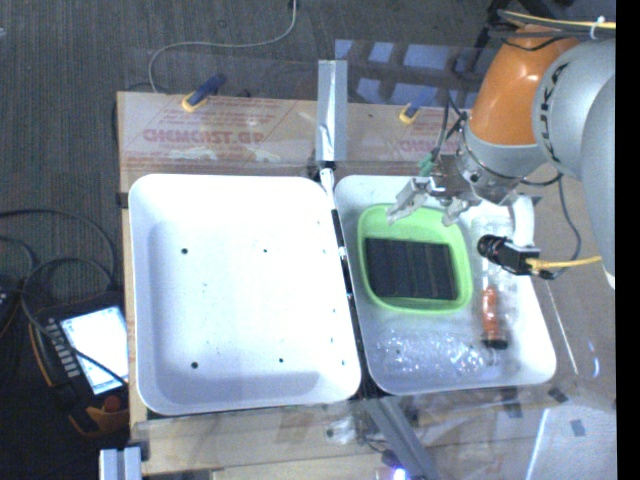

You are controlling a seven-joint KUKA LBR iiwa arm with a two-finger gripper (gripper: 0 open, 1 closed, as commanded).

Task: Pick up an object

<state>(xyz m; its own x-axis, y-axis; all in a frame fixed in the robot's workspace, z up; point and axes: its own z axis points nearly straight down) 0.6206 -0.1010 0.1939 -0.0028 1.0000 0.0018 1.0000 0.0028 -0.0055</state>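
Jaws [428, 205] spread over green tray's [372, 226] far edge, right bin [540, 363].

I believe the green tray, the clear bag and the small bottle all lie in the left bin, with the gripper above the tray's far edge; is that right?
Not quite: the camera view shows the green tray, the clear bag and the small bottle in the right bin, not the left bin. The gripper is indeed above the tray's far edge.

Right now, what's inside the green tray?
Inside the green tray lies a flat dark ribbed panel, covering most of its floor. Whatever sits beneath that panel is hidden. The hand hovers over the tray's far rim.
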